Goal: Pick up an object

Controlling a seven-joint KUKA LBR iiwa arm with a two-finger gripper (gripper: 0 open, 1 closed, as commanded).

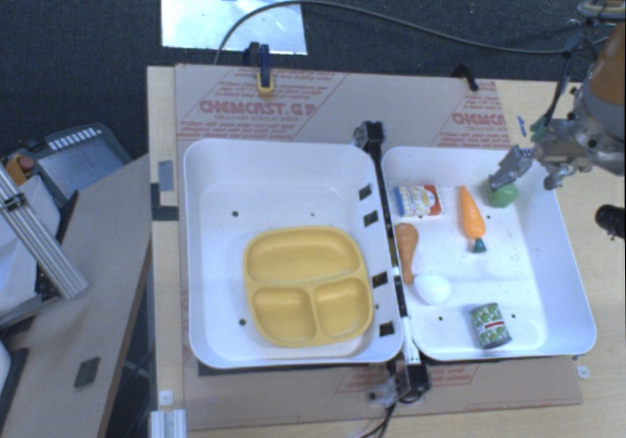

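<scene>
- A small green round object [504, 196] lies at the far right of the right bin [558, 260].
- The gripper [533, 170] hangs right over it; whether the jaws are apart, I cannot tell.
- A toy carrot [472, 216], snack packet [418, 199], drumstick [406, 248], white egg [431, 288] and green can [490, 326] share that bin.
- A yellow divided plate [306, 284] lies in the left bin [225, 192].

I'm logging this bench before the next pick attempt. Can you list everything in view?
Bins: two, white, side by side on the bench.
Divided plate: one, yellow, left bin.
Carrot: one, orange, right bin, upper middle.
Small packet: one, white and red, right bin, upper left.
Drumstick: one, tan, right bin, by the divider.
Egg: one, white, below the drumstick.
Can: one, green, right bin, lower part.
Round object: one, green, under the gripper.
Gripper: one, grey, over the right bin's upper right.
</scene>
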